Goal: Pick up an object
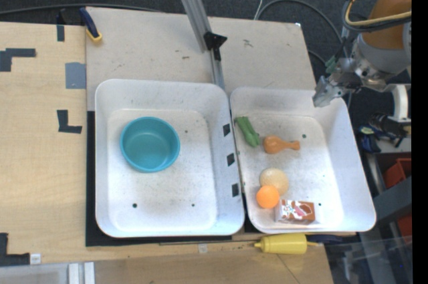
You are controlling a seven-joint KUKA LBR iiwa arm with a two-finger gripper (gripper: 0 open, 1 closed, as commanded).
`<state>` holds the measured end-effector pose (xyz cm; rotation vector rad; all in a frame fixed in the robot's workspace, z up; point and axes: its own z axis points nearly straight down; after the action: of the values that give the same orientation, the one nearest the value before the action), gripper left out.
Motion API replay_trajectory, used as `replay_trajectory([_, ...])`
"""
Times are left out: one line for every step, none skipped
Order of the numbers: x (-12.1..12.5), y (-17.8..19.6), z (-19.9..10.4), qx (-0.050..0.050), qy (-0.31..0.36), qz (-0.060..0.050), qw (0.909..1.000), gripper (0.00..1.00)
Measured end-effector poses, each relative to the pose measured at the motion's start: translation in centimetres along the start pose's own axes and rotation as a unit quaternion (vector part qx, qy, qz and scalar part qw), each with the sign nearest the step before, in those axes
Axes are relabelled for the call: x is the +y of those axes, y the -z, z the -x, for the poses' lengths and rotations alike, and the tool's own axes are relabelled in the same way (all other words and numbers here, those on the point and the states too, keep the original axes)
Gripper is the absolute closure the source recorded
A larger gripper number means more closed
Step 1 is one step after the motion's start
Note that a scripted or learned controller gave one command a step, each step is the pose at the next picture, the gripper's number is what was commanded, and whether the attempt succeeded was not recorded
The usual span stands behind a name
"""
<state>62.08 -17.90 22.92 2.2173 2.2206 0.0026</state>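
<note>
A pale worktop (154,42) on dark floor bears two white bins. The left bin (107,162) holds a teal bowl (150,144). The right bin (348,162) holds a green pod (247,130), orange drumstick (281,144), cream ball (273,178), orange ball (267,196) and red packet (295,211). The gripper (326,93) hovers over that bin's far-right corner; whether its jaws are apart or together I cannot tell. A good grasp probably means descending squarely over the isolated drumstick.

Grey arm (374,59), orange band, black and yellow cables looped above
</note>
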Motion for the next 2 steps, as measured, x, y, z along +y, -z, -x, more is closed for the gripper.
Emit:
replay_trajectory([1.4, 0.7, -5.5, 0.001, 0.003, -0.002, 1.0, 1.0])
replay_trajectory([1.5, -0.4, -11.1, 0.001, 0.003, -0.003, 1.0, 1.0])
